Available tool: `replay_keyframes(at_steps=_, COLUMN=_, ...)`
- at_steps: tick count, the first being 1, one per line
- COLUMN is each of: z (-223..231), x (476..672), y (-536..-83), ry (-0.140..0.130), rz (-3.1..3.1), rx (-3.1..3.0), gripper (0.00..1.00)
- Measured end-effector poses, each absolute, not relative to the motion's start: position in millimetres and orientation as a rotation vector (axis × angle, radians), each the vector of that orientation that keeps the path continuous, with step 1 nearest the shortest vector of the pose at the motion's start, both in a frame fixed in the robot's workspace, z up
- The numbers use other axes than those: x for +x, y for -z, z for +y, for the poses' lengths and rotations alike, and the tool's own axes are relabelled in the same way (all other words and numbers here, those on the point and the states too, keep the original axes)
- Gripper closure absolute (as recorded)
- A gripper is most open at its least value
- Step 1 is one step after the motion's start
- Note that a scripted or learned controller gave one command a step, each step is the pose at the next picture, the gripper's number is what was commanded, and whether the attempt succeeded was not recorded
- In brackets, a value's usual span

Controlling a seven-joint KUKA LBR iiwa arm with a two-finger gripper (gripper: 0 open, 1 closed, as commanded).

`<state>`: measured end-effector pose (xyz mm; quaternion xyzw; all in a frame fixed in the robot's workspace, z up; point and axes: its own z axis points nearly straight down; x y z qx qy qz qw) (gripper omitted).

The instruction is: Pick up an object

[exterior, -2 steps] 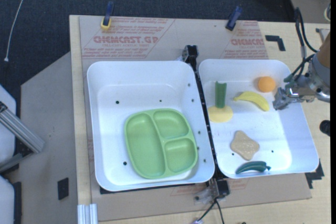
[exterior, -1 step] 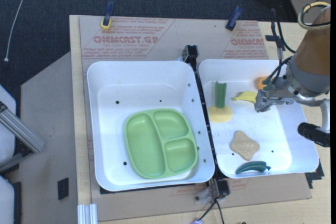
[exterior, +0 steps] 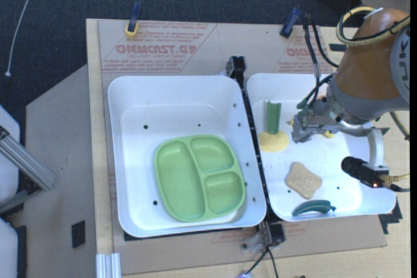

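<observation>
Your gripper hangs over the right bin. Just at its nine o'clock stands a green block, a plain flat-sided bar, long axis running twelve to six, its lower end touching a yellow piece.

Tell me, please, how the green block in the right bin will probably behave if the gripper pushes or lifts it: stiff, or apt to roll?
The green block looks rigid, with straight edges, so it probably would not bend. Its faces seem flat, so it should slide rather than roll. It lies touching the yellow piece, which a push might move too.
</observation>
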<state>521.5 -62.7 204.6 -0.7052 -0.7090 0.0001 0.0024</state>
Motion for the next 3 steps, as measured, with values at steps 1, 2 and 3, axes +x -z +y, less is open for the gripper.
replay_keyframes(at_steps=1, z=-16, x=516.2, y=-202, ry=-0.001, rz=-2.221, rx=-2.217, gripper=1.00)
replay_keyframes(at_steps=2, z=40, x=510.6, y=-202, ry=-0.001, rz=-2.225, rx=-2.212, gripper=1.00)
replay_keyframes(at_steps=3, z=80, x=510.3, y=-227, ry=0.005, rz=-2.228, rx=-2.217, gripper=1.00)
